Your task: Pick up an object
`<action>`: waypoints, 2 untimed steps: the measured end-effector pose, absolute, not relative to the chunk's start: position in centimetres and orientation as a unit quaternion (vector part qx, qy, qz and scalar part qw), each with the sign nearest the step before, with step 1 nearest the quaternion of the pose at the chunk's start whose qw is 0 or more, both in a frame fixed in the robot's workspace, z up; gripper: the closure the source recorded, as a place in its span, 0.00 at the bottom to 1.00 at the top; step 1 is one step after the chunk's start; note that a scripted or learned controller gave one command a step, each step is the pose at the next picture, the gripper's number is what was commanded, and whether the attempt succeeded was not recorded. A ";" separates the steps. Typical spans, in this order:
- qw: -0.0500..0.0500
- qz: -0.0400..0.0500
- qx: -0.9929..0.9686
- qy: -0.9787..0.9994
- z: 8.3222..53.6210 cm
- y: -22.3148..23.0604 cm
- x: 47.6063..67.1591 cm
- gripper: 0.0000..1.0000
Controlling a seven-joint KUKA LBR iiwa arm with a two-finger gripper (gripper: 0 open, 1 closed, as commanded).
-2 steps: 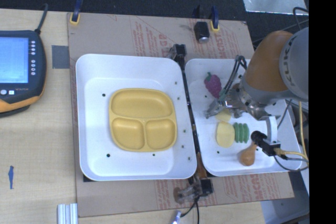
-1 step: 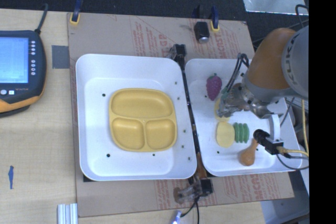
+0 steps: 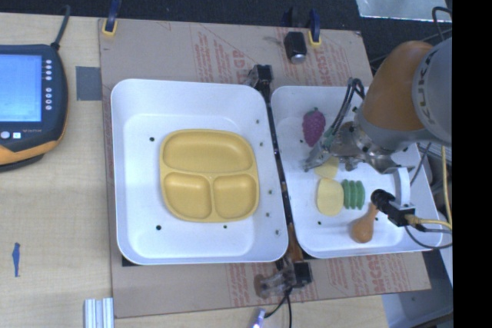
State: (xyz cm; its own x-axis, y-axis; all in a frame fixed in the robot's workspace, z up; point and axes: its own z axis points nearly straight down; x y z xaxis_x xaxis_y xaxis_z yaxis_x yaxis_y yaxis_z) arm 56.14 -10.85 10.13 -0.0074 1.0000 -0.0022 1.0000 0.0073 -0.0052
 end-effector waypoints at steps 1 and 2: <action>0.001 0.004 -0.704 -0.711 11.1 -10.9 56.1 1.00; 0.001 0.004 -0.703 -0.711 11.1 -10.9 56.1 0.00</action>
